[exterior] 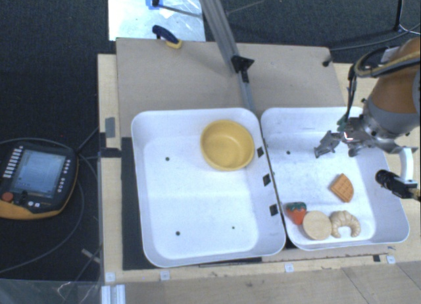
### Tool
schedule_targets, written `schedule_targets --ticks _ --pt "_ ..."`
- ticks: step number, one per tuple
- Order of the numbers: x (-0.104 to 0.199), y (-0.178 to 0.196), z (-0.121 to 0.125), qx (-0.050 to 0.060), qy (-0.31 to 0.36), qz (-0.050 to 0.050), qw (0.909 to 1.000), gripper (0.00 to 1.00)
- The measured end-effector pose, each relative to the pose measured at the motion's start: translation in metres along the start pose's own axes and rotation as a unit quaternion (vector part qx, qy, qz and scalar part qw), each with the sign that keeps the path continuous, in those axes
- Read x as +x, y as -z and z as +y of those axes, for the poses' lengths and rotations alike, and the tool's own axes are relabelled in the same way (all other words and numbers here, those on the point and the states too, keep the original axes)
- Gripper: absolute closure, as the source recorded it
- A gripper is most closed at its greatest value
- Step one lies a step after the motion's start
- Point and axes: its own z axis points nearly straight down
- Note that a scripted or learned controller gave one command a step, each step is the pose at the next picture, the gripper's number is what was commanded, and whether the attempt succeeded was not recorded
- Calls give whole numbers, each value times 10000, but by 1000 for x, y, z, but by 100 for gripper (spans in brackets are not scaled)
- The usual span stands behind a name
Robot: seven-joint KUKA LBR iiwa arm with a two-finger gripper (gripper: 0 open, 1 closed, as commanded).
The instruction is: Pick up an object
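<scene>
**Arm over the right bin, nothing in the tool**

Camera view: The arm [395, 92] reaches in from the right, its orange band above the wrist. The tool [337, 143] hangs over the upper part of the right bin [296, 125], fingers [324, 147] spread apart with nothing between them, above bare white floor.

The food items lie in the lower half of the same bin, well apart from the tool. A waffle [341, 187] sits alone, mid-right. Along the near wall lie a tomato [297, 212] (red with a green top), a round cracker [316, 225] touching it, and a croissant [345, 224] just beside the cracker.

The left bin [164, 230] holds a yellow bowl [227, 145], upright, in its upper right corner. Both bins sit side by side on the counter [171, 72]. A pendant [36, 179] lies on the floor to the left.
</scene>
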Motion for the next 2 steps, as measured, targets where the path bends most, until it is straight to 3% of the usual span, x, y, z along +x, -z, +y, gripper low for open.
schedule_targets --ticks 1,2 --pt "1 -62 -4 -1 -1 -1 10000 0" --pt "0 -49 -2 -29 -3 -7 10000 100"
